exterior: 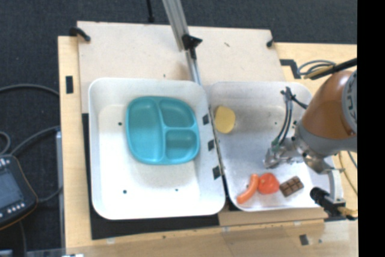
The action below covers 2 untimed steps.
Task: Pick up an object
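Observation:
My gripper (275, 159) hangs over the right bin (252, 99), toward its near right part, with the orange-banded arm behind it on the right. Just in front of it lie a red piece (269, 184), an orange curved piece (246, 192) and a brown ridged block (292, 186), all resting on the bin floor apart from the gripper. A yellow round piece (224, 120) lies at the bin's left wall, well away from the gripper.
The left bin (108, 189) holds a teal divided plate (162, 130). A slanted metal post (171, 0) rises at the back between the bins. Cables run along the bench's right edge.

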{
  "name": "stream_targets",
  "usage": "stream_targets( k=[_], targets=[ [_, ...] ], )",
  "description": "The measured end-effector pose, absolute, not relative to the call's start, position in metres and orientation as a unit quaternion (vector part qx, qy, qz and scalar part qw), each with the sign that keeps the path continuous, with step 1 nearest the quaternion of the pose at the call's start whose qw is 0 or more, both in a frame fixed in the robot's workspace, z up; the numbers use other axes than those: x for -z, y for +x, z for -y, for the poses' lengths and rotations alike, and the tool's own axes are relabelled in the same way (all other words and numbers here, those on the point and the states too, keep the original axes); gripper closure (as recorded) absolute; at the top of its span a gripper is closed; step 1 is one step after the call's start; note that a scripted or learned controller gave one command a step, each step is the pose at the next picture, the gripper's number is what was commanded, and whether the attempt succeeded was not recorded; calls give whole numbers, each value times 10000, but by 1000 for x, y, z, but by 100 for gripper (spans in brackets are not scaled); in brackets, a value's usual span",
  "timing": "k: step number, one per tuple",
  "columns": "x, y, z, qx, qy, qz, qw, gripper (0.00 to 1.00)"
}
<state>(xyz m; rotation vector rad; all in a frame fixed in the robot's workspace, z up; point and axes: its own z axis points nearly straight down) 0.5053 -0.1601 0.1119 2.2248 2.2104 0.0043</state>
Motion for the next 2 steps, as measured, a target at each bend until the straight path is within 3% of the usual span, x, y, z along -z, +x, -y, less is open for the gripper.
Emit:
stream_targets(
  k=[2],
  targets=[
    [-240, 511, 161, -20, 7057, -7085, 45, 100]
  ],
)
